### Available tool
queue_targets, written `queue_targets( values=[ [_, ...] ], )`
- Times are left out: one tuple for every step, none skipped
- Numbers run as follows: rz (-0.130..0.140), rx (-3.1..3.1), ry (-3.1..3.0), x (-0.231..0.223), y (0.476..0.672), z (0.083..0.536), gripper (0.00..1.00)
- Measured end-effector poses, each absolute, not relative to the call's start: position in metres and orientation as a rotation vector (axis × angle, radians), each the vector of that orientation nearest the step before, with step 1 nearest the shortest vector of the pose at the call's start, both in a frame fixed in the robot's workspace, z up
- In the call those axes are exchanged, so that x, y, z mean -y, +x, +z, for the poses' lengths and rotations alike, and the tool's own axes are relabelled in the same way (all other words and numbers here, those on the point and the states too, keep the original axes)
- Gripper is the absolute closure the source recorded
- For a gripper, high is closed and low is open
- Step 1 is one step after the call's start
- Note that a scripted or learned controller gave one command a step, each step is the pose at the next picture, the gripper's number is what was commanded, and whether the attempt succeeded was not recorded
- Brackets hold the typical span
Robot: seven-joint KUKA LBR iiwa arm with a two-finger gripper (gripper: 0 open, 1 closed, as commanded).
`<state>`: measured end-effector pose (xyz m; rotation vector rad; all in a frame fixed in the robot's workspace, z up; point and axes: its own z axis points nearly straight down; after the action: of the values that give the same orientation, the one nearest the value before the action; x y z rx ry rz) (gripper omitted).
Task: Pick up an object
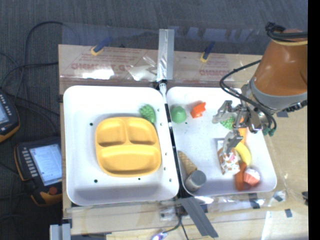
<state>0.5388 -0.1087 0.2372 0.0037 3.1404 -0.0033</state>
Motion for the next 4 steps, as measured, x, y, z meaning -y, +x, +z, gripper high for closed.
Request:
queue_targets(
  values=[
    [-0.008, -3.131, -0.065, 0.144, 0.498, 0.09, 0.0],
    [-0.006, -3.124, -0.084, 0.114, 0.577, 0.09, 0.0],
    [-0.008, -3.122, -0.196, 0.177, 0.536, 0.09, 0.0],
    [-0.016, -3.118, -0.195, 0.177, 0.538, 0.101, 1.0]
  ],
)
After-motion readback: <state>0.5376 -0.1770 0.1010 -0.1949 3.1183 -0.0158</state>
